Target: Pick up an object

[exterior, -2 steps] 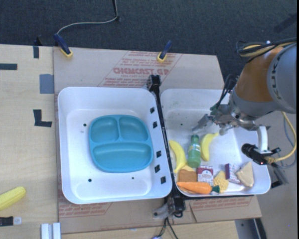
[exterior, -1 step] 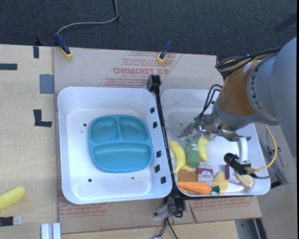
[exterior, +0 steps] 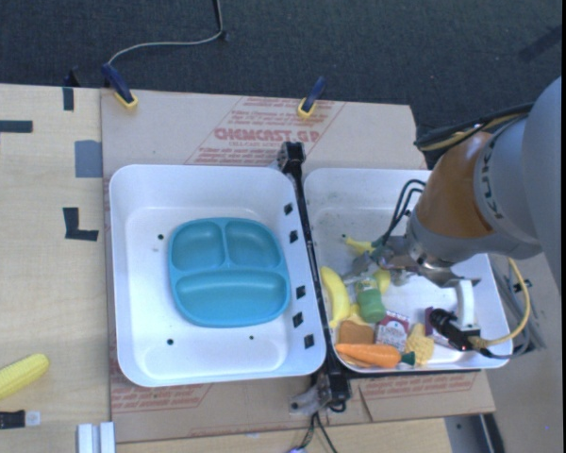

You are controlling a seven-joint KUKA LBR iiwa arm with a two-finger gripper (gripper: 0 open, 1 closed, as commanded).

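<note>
My gripper (exterior: 375,270) reaches down into the right bin (exterior: 332,189) from the right, its tips among the toy food near the bin's middle. A green block (exterior: 370,303) lies just below the tips, and a small yellow piece (exterior: 358,245) sits just above them. A yellow banana (exterior: 336,293) lies along the bin's left wall. At the front are an orange carrot (exterior: 368,354), a brown block (exterior: 355,332), a red and white packet (exterior: 392,331) and a yellow corn piece (exterior: 421,347). The grey arm with its orange band (exterior: 451,196) covers the bin's right part.
The left bin (exterior: 132,253) holds a blue divided plate (exterior: 230,272). A yellow corn cob (exterior: 15,376) lies on the bench at the lower left. Two yellow clamps (exterior: 121,87) (exterior: 311,98) hold the cardboard sheet at the back. A black clip divider (exterior: 298,225) runs between the bins.
</note>
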